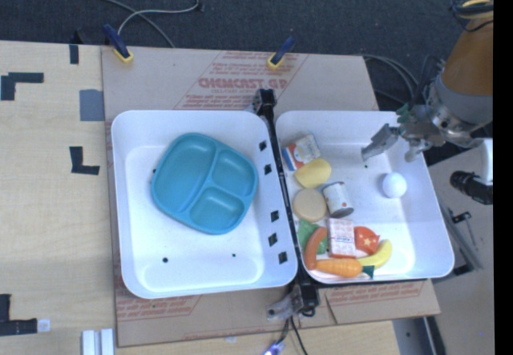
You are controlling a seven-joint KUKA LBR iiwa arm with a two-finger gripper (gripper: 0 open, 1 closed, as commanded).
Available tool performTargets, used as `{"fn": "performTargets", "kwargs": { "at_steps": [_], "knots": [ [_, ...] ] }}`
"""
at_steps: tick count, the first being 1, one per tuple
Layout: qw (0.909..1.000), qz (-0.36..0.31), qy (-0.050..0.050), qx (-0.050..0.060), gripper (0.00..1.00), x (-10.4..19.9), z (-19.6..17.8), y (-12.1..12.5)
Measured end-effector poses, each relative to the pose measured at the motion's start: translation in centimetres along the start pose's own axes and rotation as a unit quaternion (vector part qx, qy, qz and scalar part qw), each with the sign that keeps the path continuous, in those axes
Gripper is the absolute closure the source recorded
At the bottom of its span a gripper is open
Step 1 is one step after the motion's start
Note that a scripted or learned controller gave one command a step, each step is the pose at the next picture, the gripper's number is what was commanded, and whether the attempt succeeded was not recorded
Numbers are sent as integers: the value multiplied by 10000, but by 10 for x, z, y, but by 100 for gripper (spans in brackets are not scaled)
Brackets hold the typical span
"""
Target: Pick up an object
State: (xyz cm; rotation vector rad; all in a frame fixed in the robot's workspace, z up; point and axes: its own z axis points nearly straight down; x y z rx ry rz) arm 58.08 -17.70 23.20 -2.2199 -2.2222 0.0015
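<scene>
The right bin (417, 261) holds a white ball (393, 184), a small can (337, 199), a yellow lemon-like piece (313, 172), a tan round piece (309, 204), a carrot (337, 268), a banana (381, 254), a red item (366, 239) and a small carton (342, 237). A packet (300, 150) lies near the bin's far left corner. My gripper (394, 146) hangs over the bin's far right part, above and just behind the white ball, with its two fingers spread apart and nothing between them.
The left bin (132, 209) holds a blue divided plate (205, 182). Black clips run along the wall between the bins (275, 185). Cardboard (232, 81) lies under both bins, with yellow clamps (280, 53) at its far edge.
</scene>
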Motion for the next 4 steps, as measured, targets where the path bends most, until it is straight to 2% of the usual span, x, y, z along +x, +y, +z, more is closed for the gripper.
{"fn": "performTargets", "kwargs": {
  "at_steps": [1,2,3,4],
  "knots": [
    [10000,-10,9,11,0,77,60,-10],
    [10000,-5,-3,-20,0,72,146,17],
    [10000,-4,-4,-20,0,83,146,41],
    [10000,-6,-3,-13,100,83,137,40]
  ]
}}
